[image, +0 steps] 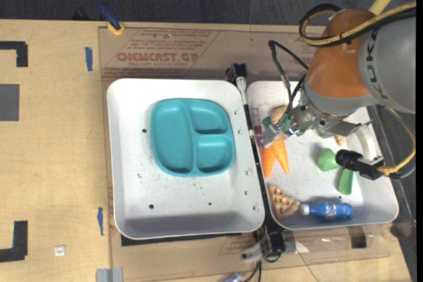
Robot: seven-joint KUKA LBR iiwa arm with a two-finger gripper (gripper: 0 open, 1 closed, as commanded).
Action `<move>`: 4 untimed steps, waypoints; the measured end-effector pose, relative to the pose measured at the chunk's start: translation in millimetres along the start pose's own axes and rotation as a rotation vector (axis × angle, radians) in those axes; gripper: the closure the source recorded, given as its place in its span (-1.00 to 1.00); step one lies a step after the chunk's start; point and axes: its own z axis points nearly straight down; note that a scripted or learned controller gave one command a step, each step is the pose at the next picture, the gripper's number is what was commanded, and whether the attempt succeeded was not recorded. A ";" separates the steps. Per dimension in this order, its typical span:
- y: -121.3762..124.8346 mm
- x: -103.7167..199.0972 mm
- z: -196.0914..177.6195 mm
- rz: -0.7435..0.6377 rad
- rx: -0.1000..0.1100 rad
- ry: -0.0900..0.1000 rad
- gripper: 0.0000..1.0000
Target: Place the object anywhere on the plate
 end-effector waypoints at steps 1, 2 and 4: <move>43.6 55.2 0.6 0.199 -0.002 0.002 1.00; 126.5 112.6 -25.2 0.186 -0.003 0.003 1.00; 127.3 111.5 -35.9 0.184 -0.006 -0.002 1.00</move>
